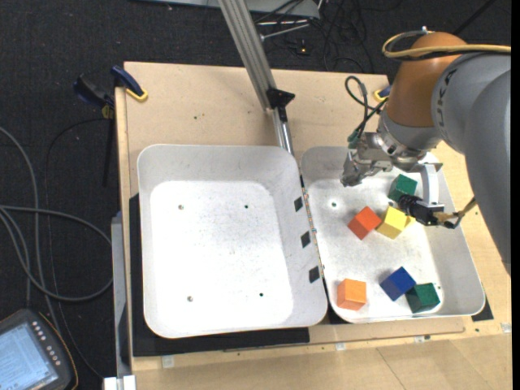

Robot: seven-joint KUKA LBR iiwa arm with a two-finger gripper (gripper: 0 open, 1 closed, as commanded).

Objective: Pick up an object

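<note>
Over the right bin's (455, 242) far left corner hangs the gripper (355, 171), lowered close to the white floor beneath the grey arm (479, 96) with its orange band (418, 84). From where the camera looks down, whether the claw is spread or closed cannot be told, and nothing can be made out between its tips.

Six blocks lie scattered in that bin. A green block (403, 188) sits near the far right side, just beside the gripper's body. A yellow block (393, 222) lies a little nearer the front, touching or almost touching an orange-red block (365, 222) on its left, both around the bin's middle. Along the front edge rest an orange block (352, 293) toward the left corner, a blue block (397, 283) further right, and a dark green block (422, 296) tight against the blue one, near the front right corner.

The left bin (162, 218) stands beside it on the wooden bench (195, 104), their rims meeting along the middle.
</note>
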